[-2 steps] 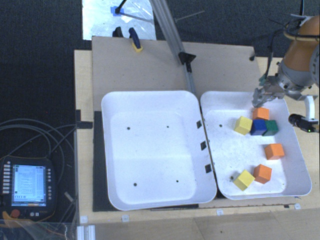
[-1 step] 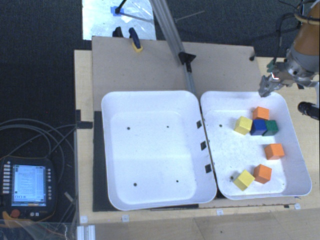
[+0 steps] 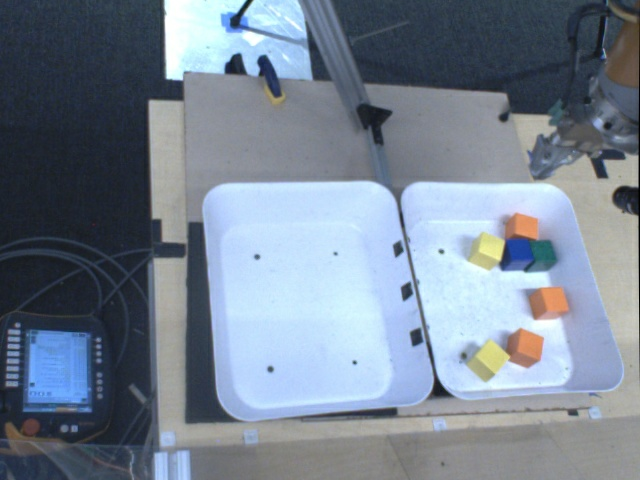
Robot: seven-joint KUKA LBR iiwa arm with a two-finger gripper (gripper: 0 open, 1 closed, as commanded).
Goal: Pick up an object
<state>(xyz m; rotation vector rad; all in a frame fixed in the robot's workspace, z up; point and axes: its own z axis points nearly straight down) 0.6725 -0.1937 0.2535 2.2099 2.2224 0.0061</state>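
Note:
The right bin (image 3: 585,368) holds several small blocks. Near its back sit a yellow block (image 3: 487,251), an orange block (image 3: 521,227), a blue block (image 3: 517,255) and a green block (image 3: 542,256), close together. Another orange block (image 3: 548,302) lies mid-right. At the front are a yellow block (image 3: 489,359) and an orange block (image 3: 525,347). My gripper (image 3: 549,159) hangs above the bench just beyond the right bin's back right corner, with nothing seen in it.
The left bin (image 3: 225,268) stands beside the right one. A slanted metal pole (image 3: 335,43) crosses the back of the bench. A teach pendant (image 3: 55,373) and cables lie on the floor at left.

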